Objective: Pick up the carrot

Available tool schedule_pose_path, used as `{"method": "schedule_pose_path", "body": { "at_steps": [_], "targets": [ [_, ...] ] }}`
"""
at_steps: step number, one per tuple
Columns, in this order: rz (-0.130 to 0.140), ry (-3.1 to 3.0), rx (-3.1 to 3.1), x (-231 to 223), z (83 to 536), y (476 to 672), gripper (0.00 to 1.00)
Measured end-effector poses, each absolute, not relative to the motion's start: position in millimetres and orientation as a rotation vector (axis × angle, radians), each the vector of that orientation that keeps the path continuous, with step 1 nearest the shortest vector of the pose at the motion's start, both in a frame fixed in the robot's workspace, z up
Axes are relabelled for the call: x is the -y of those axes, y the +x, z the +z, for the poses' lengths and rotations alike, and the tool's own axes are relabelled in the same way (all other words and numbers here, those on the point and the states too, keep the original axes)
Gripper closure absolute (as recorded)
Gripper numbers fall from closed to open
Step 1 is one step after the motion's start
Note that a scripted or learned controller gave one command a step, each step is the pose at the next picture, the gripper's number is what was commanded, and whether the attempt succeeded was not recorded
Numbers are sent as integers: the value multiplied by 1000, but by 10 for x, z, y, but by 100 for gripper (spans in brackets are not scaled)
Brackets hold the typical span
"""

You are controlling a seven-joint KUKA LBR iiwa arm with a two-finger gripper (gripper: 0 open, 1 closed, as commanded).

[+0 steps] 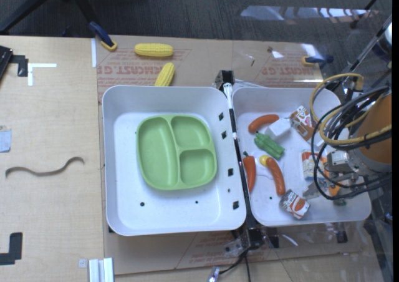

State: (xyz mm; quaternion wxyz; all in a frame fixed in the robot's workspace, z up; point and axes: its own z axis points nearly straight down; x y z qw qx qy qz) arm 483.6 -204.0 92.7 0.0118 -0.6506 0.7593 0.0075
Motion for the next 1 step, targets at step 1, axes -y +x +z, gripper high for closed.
{"method": "schedule_pose_path", "body": {
  "at_steps": [1],
  "targets": [
    [36, -2407, -1977, 1999, 906, 4809, 0]
  ]
}}
